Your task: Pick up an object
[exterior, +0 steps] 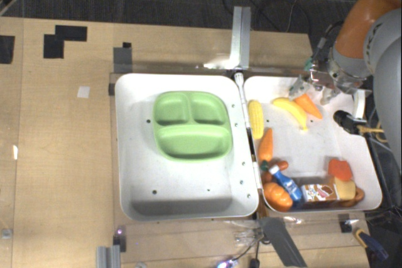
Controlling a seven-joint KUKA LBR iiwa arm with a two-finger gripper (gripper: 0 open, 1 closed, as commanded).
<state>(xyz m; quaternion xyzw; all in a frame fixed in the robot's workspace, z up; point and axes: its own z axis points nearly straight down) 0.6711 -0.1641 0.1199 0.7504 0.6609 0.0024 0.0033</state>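
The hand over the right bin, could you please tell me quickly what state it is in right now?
Hand: over the back of the right bin, by the small orange carrot and banana; open or closed cannot be told.

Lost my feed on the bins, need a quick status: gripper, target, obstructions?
Gripper low over right bin's far corner. Small orange piece just beneath it, not visibly held. Banana lies against that piece.

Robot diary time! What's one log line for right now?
gripper over right bin | near banana | green tray in left bin
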